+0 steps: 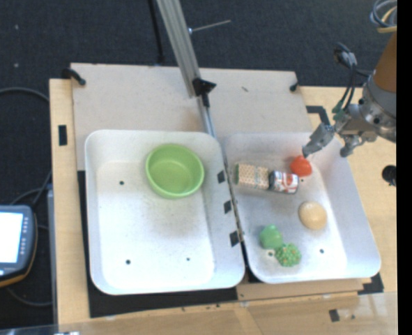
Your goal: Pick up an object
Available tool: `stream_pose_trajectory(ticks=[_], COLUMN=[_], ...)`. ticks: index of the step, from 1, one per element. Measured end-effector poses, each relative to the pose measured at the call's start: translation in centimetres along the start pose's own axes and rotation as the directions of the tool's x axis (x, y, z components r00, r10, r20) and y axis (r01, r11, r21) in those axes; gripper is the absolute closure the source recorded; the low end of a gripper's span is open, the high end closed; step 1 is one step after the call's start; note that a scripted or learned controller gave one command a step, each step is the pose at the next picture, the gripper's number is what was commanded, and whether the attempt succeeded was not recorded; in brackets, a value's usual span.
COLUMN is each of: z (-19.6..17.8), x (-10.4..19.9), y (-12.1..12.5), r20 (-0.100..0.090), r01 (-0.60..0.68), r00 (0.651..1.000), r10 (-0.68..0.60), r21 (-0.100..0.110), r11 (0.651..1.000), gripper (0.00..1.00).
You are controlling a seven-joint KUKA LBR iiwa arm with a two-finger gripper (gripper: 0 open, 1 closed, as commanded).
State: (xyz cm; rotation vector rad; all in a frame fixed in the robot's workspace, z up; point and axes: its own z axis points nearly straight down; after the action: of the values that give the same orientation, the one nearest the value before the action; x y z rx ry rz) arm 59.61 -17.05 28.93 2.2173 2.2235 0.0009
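Note:
The right bin (345,187) holds several small things. A patterned tube with a red and white end (263,179) lies on its side near the bin's middle. A small red ball (301,166) touches the tube's right end. Nearer the front sit a beige oval lump (313,216), a green round piece (270,236) and a green knobbly piece (287,255). My gripper (329,147) hovers above the bin's far right corner, open, with nothing between its fingers. Its left finger (315,143) ends just above and right of the red ball.
A light green bowl (175,170) stands in the far half of the left bin (122,257). A slanted metal post (181,37) rises from the bench behind the divide between the bins. A tablet (3,241) lies off the bench at left.

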Motion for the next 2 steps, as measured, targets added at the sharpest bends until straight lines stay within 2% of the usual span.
stream_pose_trajectory(ticks=[1,2], z=[0.0,5.6], x=[0.0,-0.9], y=[0.0,-0.8], r20=[0.0,0.001], r01=[0.0,-0.003], r00=[1.0,1.0], r10=[0.0,0.003], r21=[0.0,0.006], r11=[1.0,1.0], gripper=[0.0,0.0])
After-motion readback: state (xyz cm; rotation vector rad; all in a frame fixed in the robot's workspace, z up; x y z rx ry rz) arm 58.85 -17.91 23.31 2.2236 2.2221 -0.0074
